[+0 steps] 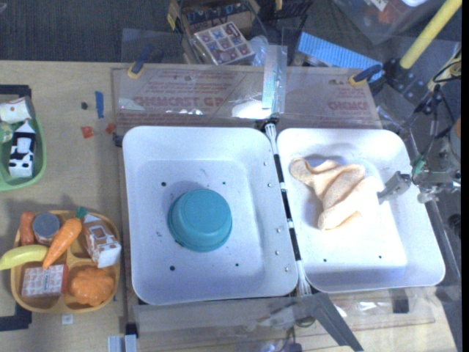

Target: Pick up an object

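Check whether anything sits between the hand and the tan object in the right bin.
Nothing visible does. The hand is at the right edge of the tan object in the right bin, with bare white floor around them. The teal bowl lies in the left bin.

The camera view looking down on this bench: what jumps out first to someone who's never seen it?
Two white bins sit side by side. The left bin holds a round teal bowl near its middle, and the right bin holds a pale tan floppy thing, with the robot's hand just to its right. At the far left, a yellow tray of toy food adds bright colour.
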Robot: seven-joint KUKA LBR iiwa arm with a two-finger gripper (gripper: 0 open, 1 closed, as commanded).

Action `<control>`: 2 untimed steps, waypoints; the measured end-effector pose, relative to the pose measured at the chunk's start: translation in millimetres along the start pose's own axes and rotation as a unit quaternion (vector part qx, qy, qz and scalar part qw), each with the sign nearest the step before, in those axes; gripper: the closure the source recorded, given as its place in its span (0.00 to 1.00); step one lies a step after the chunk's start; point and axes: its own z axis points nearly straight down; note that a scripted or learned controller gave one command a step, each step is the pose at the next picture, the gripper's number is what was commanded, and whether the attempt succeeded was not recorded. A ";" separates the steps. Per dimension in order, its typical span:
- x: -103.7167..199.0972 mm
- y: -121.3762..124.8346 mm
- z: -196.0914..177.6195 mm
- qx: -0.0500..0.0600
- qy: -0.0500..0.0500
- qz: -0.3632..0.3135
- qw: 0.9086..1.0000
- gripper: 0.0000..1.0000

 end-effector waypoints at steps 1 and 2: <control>89.2 50.2 117.8 -0.008 -0.002 -0.038 0.999 0.00; 88.6 50.4 109.6 -0.008 -0.001 -0.036 0.999 1.00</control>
